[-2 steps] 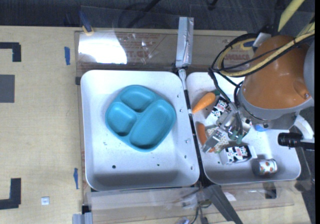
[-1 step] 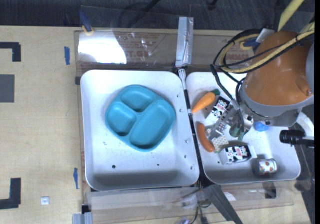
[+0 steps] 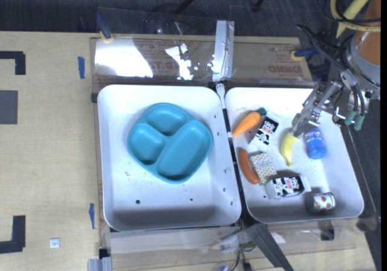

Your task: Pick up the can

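camera view | my gripper [image 3: 304, 120] hangs over the right bin [image 3: 351, 170], up by the banana [image 3: 288, 147] and blue bottle [image 3: 314, 144] | grip state: honestly can't tell | can [image 3: 320, 201] lies on its side, near front corner, well apart from me

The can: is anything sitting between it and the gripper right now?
Partly. The gripper hovers near the right bin's far side, the can in its near right corner. The blue bottle lies roughly between them; the banana is just beside that line.
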Controlling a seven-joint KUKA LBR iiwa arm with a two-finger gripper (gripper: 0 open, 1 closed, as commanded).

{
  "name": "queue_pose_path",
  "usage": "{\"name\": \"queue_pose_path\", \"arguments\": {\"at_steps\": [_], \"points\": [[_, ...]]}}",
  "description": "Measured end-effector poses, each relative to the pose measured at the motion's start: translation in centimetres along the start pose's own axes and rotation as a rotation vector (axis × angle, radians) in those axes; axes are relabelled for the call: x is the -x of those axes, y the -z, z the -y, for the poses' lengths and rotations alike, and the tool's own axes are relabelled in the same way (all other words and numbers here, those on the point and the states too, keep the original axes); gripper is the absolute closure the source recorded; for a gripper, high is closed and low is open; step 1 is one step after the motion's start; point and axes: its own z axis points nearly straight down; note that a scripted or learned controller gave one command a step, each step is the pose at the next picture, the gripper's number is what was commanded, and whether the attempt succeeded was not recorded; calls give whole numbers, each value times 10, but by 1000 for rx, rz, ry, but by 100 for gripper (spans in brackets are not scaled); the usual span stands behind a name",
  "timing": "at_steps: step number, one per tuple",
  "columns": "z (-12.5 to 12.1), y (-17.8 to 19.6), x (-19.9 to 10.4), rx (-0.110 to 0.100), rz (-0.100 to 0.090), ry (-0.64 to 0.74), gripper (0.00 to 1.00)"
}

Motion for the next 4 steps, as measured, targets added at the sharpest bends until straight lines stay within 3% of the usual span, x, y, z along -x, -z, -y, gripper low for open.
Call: {"name": "queue_pose_path", "arguments": {"at_steps": [1,2,3,4], "points": [[8,-93,88,1,0,520,100],[-22,-181,176,2,3,626,100],[-73,-160,173,3,6,395,100],[-85,-3,143,1,3,-238,100]]}}
